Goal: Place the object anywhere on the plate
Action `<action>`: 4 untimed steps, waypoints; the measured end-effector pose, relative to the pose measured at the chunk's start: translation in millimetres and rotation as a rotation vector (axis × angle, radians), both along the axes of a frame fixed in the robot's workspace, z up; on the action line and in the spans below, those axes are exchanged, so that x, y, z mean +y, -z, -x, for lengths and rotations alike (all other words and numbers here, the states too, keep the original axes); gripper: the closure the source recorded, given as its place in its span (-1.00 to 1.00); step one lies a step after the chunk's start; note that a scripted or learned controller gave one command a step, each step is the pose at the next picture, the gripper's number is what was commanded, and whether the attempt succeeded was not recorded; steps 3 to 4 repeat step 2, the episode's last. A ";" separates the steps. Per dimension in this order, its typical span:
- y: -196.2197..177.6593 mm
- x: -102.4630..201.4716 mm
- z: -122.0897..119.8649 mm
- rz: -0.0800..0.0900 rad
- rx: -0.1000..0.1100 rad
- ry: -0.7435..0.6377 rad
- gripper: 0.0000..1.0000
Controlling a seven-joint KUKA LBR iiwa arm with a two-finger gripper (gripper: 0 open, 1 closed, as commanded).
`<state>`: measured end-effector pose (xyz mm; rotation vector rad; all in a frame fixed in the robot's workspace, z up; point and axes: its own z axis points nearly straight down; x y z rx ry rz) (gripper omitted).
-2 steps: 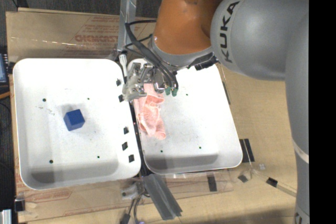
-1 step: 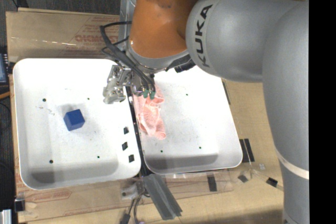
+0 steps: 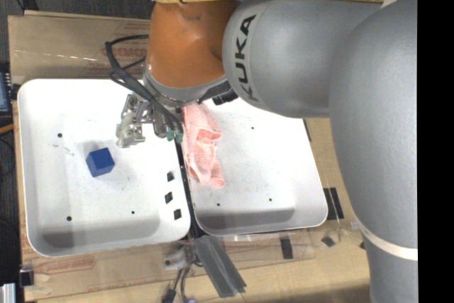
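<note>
Gripper (image 3: 135, 125): hangs over the upper middle of the left bin (image 3: 42, 216), up and to the right of the cube. Whether it is open or closed, I cannot tell from here; nothing is visibly held in it.

Blue cube (image 3: 100, 161): lies on the floor of the left bin, near the gripper but apart from it. Taken to be the object of the task.

Pink cloth (image 3: 202, 145): crumpled, lying at the left edge of the right bin (image 3: 284, 174), against the wall between the bins. It could be the intended object instead; this cannot be settled from where I stand.

Plate: none that I can make out.

Step in hand, as judged: approach and pick. To do it well, centre over the cube, square to its faces, descend straight, close low on its sides, and lift clear of the bin wall.

Count: bins, two; cubes, one; cloths, one; arm (image 3: 333, 39), one.
</note>
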<state>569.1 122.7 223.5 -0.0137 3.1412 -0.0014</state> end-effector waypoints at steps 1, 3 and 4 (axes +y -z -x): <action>-8.2 49.3 16.3 -0.001 -0.002 -0.002 1.00; -8.0 49.2 16.3 -0.001 -0.002 -0.001 -1.00; -8.0 49.2 16.3 -0.001 -0.002 -0.001 -1.00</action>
